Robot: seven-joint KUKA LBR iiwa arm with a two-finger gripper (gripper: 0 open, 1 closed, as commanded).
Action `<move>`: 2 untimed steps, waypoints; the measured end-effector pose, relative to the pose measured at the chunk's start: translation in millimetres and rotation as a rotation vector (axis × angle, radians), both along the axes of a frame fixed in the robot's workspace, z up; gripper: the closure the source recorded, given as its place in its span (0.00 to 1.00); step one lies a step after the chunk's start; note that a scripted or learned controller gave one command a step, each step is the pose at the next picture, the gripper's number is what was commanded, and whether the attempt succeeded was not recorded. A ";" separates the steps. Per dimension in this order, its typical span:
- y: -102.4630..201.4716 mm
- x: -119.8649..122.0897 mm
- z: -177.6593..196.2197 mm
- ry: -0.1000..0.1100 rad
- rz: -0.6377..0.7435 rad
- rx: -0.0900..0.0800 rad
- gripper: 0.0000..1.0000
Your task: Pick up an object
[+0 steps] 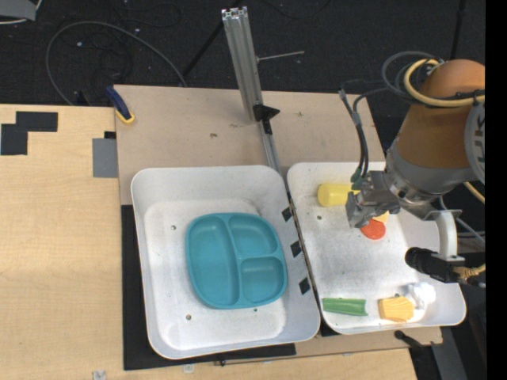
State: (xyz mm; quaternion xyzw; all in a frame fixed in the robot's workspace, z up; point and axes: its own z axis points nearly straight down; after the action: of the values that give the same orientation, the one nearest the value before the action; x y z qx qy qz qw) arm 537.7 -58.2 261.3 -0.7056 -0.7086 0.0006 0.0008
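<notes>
The orange object (374,229) sits in your right bin (341,267), just under the gripper (366,212); you cannot tell the gripper's state. A yellow piece (333,194) lies beside it. The left bin (158,252) holds a teal divided tray (235,259).

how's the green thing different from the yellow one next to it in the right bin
The green object is long, flat and one plain colour; the yellow object is shorter, chunkier and touches something white on its right. The green one lies nearer the bin's left edge, the yellow nearer the right. Both lie along the right bin's front rim.
</notes>
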 end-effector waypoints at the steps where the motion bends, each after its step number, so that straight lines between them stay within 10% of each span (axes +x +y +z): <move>1: 51.2 11.1 3.2 0.000 -0.001 0.000 1.00; 2: 99.3 20.6 3.8 0.000 0.001 0.001 1.00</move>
State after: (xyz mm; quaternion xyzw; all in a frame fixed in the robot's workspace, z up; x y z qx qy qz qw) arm 558.4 41.1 265.1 -0.7054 -0.7088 0.0004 0.0012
